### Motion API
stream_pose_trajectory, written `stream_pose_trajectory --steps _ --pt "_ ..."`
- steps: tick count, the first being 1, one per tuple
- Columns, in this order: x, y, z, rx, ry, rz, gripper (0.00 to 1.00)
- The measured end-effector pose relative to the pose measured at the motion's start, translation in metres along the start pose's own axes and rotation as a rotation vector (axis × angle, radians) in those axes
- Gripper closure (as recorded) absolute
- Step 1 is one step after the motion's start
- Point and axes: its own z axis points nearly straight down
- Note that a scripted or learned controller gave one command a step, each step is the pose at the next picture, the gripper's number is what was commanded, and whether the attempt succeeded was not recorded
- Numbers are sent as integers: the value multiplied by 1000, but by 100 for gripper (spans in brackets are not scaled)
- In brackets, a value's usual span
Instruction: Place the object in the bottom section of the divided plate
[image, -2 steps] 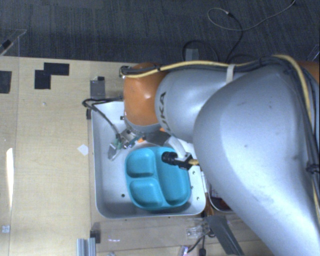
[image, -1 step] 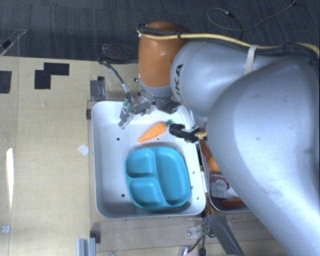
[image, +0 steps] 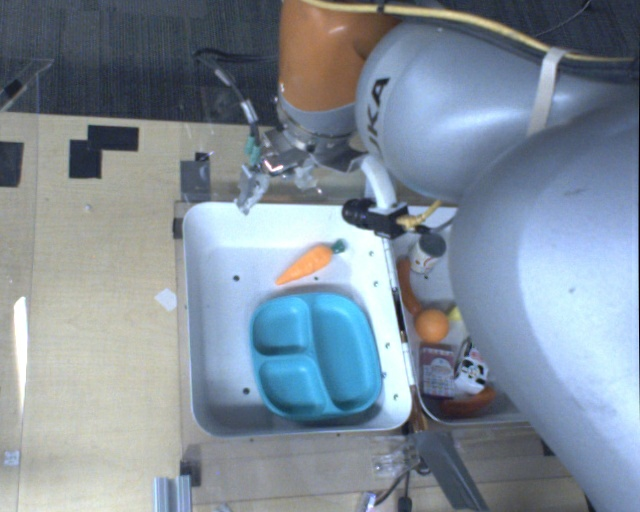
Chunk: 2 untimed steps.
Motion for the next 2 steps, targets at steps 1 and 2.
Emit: stream_pose_trajectory --steps 1,2 --pt "13 4 144 7 0 237 0" --pt "0 0 69 1 0 203 0"
